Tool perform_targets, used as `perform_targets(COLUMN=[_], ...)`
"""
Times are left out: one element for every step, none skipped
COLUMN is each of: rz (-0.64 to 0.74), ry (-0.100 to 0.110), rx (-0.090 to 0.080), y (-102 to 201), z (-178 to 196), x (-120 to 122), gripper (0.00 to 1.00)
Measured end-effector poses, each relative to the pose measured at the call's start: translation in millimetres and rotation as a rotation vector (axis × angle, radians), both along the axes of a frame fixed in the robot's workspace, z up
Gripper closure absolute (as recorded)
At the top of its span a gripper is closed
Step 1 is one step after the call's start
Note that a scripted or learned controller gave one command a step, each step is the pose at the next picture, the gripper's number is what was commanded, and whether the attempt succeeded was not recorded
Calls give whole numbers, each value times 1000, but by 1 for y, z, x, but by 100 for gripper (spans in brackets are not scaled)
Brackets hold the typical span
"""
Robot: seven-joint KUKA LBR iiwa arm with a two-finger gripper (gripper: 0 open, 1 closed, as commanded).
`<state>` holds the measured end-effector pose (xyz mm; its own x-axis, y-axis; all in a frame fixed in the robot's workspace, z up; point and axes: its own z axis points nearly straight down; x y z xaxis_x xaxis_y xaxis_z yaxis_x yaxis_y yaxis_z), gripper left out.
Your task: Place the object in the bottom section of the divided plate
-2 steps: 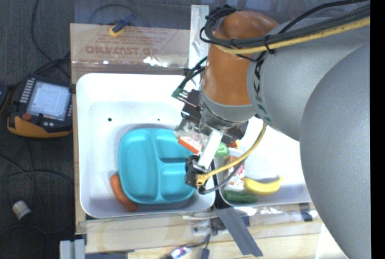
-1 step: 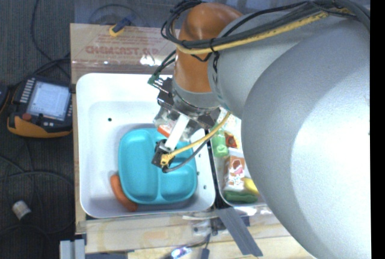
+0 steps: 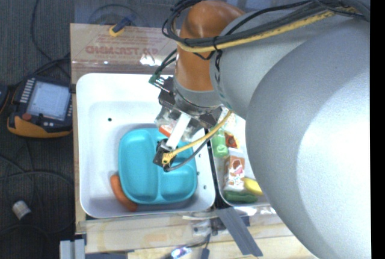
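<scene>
Your claw [image 3: 171, 131] hangs over the blue plate [image 3: 135, 161], above its upper right part, and the plate sits in the left bin [image 3: 99, 125]. The wrist and the hardware bolted to it cover the tip, so you cannot tell whether the claw is wide, narrow or clamped on something. A small orange-red patch [image 3: 163, 129] shows right at the claw. It may be a thing the claw carries, but the view is too poor there to say.

The one loose thing you can see clearly on this side is an orange piece [image 3: 120, 191]. It lies on the bin floor against the plate's lower left corner, outside the plate, perhaps tucked a little under the rim. Its long axis runs from upper left to lower right, following that corner.

From the claw, the orange piece lies down and to the left, right across the plate. The plate's bottom sections lie straight down the view from the claw, much nearer, split by a short ridge.

So judge it this way. If the claw is loaded, a short move toward the near edge of the plate is all it needs. If not, it has to cross the plate first and line up across that slanted axis.

A green piece [image 3: 239, 196] and a yellow piece [image 3: 252, 187] lie in the right bin [image 3: 220, 199], well away from this.
</scene>
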<state>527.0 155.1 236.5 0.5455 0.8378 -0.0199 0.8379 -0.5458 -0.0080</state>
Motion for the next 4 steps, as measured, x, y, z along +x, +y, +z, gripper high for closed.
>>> perform_targets(rz=[-454, -478, -769, -774], ry=[-12, -13, -17, -18], rx=[2, 2, -2, -2], y=[77, 47, 77, 77], z=[3, 69, 111, 111], x=[3, 35, 60, 60], gripper=[100, 100, 100, 0])
